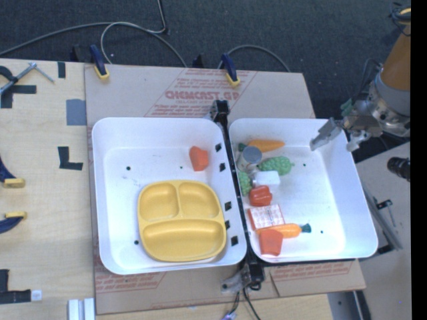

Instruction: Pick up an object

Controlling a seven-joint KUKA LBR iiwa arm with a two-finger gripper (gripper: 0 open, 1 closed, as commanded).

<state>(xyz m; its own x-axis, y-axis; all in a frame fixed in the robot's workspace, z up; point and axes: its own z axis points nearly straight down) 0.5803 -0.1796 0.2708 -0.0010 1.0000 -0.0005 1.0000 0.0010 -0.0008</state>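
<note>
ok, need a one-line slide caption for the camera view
KUKA arm's gripper hovers over the right bin of toy food, while the left bin holds a yellow divided plate and an orange piece.

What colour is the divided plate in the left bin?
Yellow; the divided plate shows clearly in the camera view.

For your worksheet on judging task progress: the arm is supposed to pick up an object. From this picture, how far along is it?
Done: nothing looks lifted. The yellow plate and an orange piece lie in the left bin; the toy carrot and red block lie in the right bin. In hand: the gripper hangs over the right bin's far right corner, nothing visible between its jaws. Left: descend, grasp, lift.
</note>
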